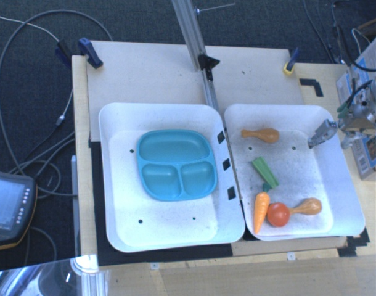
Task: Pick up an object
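Note:
The right bin (345, 184) holds several toy foods. A brown drumstick (261, 134) lies near its far wall and a green block (265, 172) sits in the middle. At the near side, an orange carrot (261, 211), a red tomato (278, 214) and a second drumstick (308, 206) lie in a row. My gripper (335, 137) hangs over the bin's far right corner, open, with nothing between its fingers. It is to the right of the first drumstick and well apart from it.
A blue divided plate (175, 165) lies in the left bin (114, 184). A metal pole (194, 36) slants down to the gap between the bins. Clamps (89, 51) sit at the bench's far corners, and cables and a tablet (9, 208) lie on the floor to the left.

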`<action>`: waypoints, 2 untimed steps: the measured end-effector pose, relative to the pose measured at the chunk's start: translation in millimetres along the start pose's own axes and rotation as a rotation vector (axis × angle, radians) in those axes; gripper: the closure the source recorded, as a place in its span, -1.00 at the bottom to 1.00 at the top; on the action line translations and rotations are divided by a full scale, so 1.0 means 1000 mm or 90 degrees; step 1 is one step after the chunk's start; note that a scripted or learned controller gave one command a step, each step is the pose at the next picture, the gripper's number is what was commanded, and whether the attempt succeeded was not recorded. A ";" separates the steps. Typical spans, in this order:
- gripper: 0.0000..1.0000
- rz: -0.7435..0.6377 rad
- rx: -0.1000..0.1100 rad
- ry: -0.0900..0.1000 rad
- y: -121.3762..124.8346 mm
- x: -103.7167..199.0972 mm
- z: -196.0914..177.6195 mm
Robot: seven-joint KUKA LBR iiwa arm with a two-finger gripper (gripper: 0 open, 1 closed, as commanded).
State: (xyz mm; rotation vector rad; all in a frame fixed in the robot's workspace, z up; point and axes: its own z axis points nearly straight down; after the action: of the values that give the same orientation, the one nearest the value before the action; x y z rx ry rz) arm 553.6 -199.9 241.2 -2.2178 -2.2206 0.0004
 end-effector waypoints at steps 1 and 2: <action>-1.00 0.000 0.000 0.000 0.000 0.000 0.000; -1.00 0.000 0.002 0.000 0.000 0.000 0.042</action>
State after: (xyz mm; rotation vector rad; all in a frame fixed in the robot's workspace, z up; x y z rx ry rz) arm 553.9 -199.5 199.0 -2.2168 -2.2183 0.0037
